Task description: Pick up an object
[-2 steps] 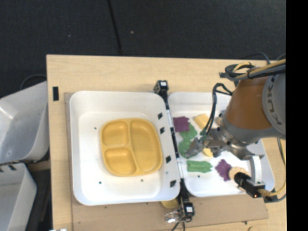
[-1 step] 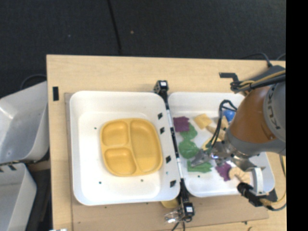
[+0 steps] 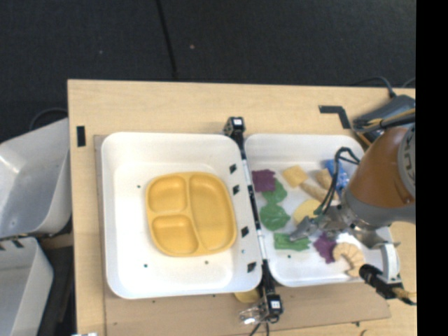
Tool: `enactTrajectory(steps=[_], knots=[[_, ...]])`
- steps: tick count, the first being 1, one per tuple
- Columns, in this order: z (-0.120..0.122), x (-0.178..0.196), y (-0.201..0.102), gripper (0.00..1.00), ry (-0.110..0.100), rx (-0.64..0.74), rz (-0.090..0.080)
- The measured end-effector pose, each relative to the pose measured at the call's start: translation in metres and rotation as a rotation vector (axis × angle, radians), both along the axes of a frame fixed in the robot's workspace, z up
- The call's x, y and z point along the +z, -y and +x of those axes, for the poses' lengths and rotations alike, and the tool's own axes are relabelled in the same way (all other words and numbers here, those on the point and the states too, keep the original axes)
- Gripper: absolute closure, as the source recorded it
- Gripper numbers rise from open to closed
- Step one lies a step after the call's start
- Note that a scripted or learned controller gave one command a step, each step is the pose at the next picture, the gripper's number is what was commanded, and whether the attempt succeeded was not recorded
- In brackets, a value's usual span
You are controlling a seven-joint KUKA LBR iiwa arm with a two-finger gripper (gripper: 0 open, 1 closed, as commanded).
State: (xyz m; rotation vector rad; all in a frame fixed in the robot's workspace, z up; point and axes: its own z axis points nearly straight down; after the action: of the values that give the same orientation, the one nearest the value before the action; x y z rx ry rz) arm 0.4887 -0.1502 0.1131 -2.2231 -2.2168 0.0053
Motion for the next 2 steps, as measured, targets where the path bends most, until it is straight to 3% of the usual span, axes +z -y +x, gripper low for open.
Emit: enactTrajectory(steps=[1, 2], knots=[[0.0546, -0.0157, 0.0823, 0.00, 0.003, 0.000, -0.003], [0.0537, -0.0156, 0.0788, 0.00, 0.000, 0.003, 0.000]])
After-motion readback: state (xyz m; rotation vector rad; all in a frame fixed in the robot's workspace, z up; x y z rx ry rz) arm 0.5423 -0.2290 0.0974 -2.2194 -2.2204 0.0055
